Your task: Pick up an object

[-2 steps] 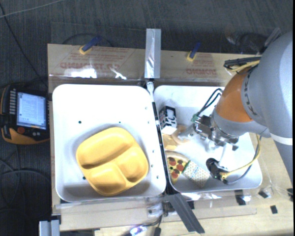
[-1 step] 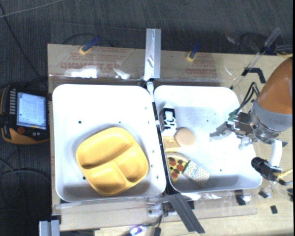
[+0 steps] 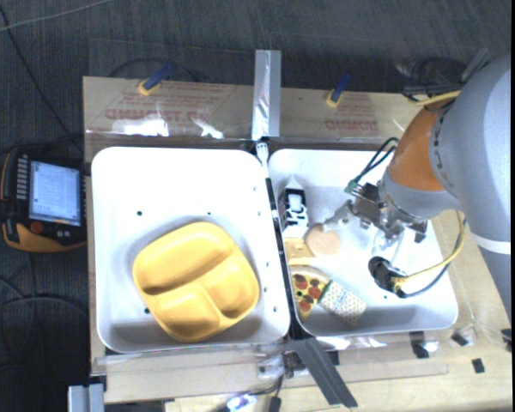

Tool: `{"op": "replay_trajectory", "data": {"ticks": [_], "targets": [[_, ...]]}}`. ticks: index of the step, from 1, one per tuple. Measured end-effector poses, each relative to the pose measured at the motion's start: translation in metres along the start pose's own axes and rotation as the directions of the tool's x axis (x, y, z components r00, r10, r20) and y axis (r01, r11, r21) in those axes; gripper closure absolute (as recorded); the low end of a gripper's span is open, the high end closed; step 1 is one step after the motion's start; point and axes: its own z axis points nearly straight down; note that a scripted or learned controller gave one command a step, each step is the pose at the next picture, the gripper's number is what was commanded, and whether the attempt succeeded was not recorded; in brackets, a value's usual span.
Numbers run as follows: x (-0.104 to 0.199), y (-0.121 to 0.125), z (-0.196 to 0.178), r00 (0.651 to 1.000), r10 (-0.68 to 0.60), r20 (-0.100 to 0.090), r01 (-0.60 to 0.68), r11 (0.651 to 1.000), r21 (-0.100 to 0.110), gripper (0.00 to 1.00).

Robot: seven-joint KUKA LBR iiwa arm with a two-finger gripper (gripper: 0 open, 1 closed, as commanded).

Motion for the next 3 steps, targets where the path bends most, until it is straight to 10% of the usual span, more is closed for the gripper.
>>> {"op": "replay_trajectory", "data": {"ticks": [1, 2, 3], "targets": [[-0.083, -0.01, 0.016, 0.999, -0.033, -0.008, 0.032, 0.999, -0.023, 0.0], [-0.019, 0.009, -0.045, 0.98, -0.2, 0.001, 0.2, 0.98, -0.003, 0.0], [-0.037, 0.008, 0.024, 0.953, -0.304, -0.001, 0.304, 0.953, -0.014, 0.0]]}}
